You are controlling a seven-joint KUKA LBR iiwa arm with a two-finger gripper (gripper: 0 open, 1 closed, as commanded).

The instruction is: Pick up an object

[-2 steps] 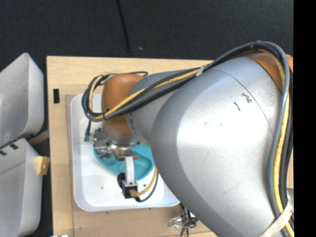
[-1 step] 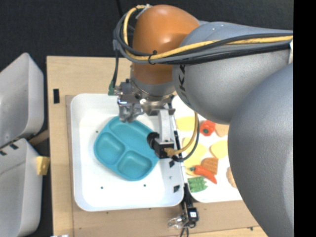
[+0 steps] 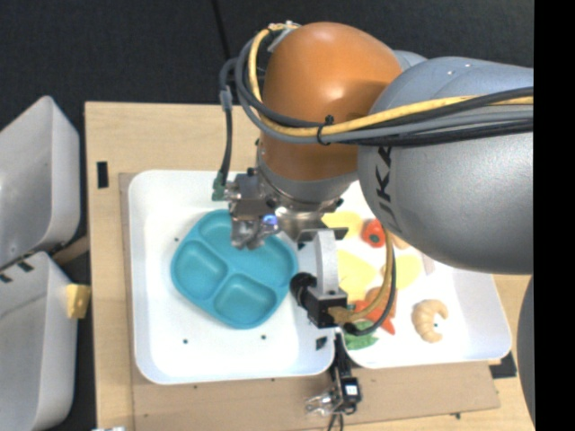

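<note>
big grey arm [image 3: 449, 151] low over the left white bin [image 3: 153, 268], gripper [image 3: 256, 227] right at the blue three-section plastic plate [image 3: 229, 277], can't tell the fingers' state, croissant-shaped toy [image 3: 429, 318] in the right bin

Grey arm [image 3: 458, 169] with glossy orange band [image 3: 328, 88]; yellow and black cables [image 3: 269, 119] looped around it. Turquoise divided plate [image 3: 229, 277] in white bin [image 3: 153, 268]. Second white bin [image 3: 476, 321] with pale yellow piece [image 3: 359, 272], orange item [image 3: 373, 233], tan croissant [image 3: 429, 318], green scrap [image 3: 362, 337]. Light wood bench [image 3: 108, 142].
</note>
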